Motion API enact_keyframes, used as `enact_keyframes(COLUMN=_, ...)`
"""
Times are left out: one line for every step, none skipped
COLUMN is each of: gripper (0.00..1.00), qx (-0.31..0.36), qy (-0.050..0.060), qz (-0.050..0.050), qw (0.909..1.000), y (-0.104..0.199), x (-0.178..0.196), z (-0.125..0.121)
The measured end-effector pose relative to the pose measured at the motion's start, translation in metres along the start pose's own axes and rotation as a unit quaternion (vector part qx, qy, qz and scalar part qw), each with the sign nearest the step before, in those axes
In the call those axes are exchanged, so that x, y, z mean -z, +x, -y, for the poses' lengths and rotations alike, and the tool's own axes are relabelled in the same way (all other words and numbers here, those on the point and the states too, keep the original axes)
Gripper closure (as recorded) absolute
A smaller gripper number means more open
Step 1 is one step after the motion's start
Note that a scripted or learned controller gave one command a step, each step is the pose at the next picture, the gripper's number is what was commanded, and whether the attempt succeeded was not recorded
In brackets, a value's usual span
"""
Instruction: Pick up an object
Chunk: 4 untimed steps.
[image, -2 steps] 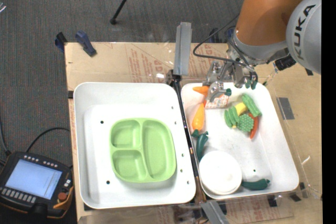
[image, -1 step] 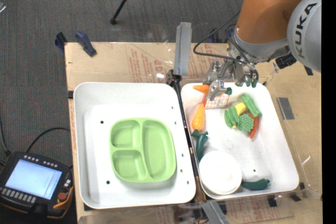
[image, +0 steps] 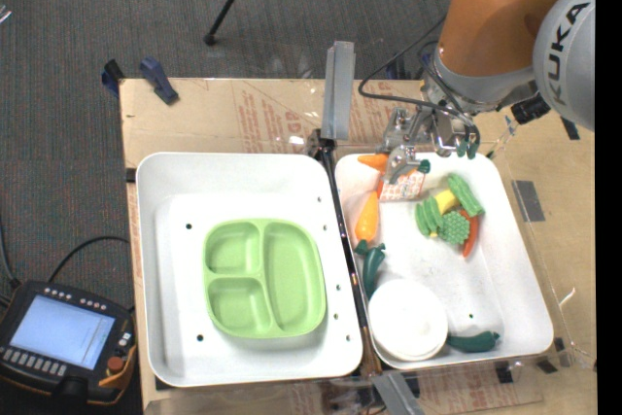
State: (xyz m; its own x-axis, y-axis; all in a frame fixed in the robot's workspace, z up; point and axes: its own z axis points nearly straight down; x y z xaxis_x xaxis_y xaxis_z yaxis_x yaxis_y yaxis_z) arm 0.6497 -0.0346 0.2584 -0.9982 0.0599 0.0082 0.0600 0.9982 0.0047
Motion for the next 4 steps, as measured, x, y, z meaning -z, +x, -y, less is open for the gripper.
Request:
enact_keyframes(gripper=1.00, qx=0.001, qy=0.000, qz=-0.001, qw=1.0000, y=-0.001, x=0.006, z=-0.001)
enact_keyframes(gripper=1.00, qx=0.001, qy=-0.001, qz=-0.001, qw=1.0000, y=-0.003, x=0.011, z=-0.001)
enact_keyframes(gripper=1.00, qx=0.002, qy=-0.001, qz=-0.002, qw=1.0000, y=-0.004, x=0.017, z=-0.002)
enact_keyframes(gripper=1.00, qx=0.038, qy=0.002, qz=-0.003, qw=0.9993, y=0.045, x=-0.051, z=-0.006)
